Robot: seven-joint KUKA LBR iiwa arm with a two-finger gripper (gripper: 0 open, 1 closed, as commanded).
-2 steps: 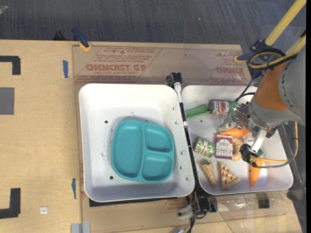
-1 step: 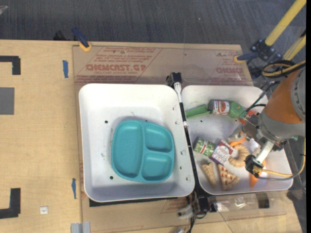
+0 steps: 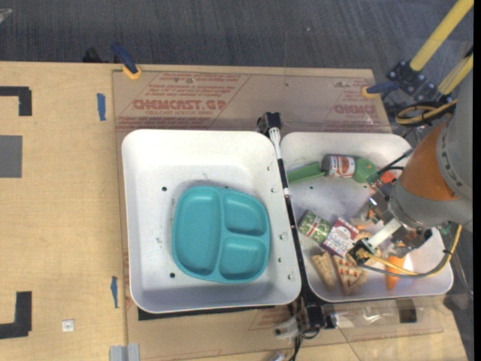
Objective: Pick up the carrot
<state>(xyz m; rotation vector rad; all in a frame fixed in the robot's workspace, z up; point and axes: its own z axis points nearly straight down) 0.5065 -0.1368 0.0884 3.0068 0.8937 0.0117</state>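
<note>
The gripper hangs low over the right-hand shallow white plastic bin, at the end of the grey arm with its orange band. The wrist hides it from above, so I cannot tell whether the gripper is open or closed, or whether anything is in it.

Just beside the gripper, on the side toward the bottom of the view, lies the orange tapered carrot, on the bin floor close to the bin's near rim. How much of it sits under the wrist cannot be made out.

To the left of the gripper, near it, is a purple-and-white printed snack packet, and touching that, further left, a green printed packet. Below and left of the gripper sit two tan waffle-patterned pieces, side by side.

Up and left of the gripper, well apart from it, a green plastic bottle with a red-and-white label lies on its side.

Far to the left of the gripper, across the bins' shared rims, the left-hand white bin holds a teal plastic plate with three compartments, lying flat.

Both bins rest on a brown cardboard sheet with red print on the pale wooden surface.
</note>
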